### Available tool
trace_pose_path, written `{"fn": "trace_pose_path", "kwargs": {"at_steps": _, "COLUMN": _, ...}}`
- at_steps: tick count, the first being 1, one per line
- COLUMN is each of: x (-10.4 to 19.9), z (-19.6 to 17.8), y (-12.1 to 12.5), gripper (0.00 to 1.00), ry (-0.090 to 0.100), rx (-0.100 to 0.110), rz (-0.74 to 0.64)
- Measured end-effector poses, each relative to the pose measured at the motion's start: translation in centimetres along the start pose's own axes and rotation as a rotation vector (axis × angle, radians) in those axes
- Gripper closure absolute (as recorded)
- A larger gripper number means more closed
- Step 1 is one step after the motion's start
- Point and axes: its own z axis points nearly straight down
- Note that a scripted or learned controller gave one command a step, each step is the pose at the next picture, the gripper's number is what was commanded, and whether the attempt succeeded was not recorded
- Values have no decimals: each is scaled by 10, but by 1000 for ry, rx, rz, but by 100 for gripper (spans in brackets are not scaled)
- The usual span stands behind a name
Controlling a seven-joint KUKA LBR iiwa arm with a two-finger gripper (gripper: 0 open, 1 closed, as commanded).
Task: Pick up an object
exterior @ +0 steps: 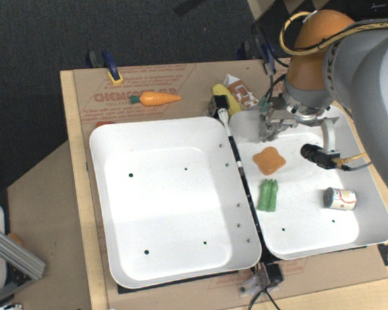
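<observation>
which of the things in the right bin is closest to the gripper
The orange cookie-like piece, just below the gripper. The green item and small can lie farther down.

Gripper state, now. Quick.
Gripper: cannot be told; it hangs over the far end of the right bin, nothing seen in it.

Robotics lab, cardboard-topped bench, 2 white bins, dark carpet

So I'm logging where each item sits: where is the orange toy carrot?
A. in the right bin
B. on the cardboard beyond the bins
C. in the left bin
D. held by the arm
B: the orange toy carrot lies on the brown cardboard sheet past the far rim of the left white bin.
</observation>
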Motion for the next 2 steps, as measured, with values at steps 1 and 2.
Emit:
{"fn": "trace_pose_path", "kwargs": {"at_steps": 1, "x": -3, "z": -8, "y": -1, "gripper": 100, "ry": 1, "rx": 3, "rz": 2}}
{"fn": "trace_pose_path", "kwargs": {"at_steps": 2, "x": -3, "z": -7, "y": -1, "gripper": 0, "ry": 1, "rx": 4, "rz": 1}}
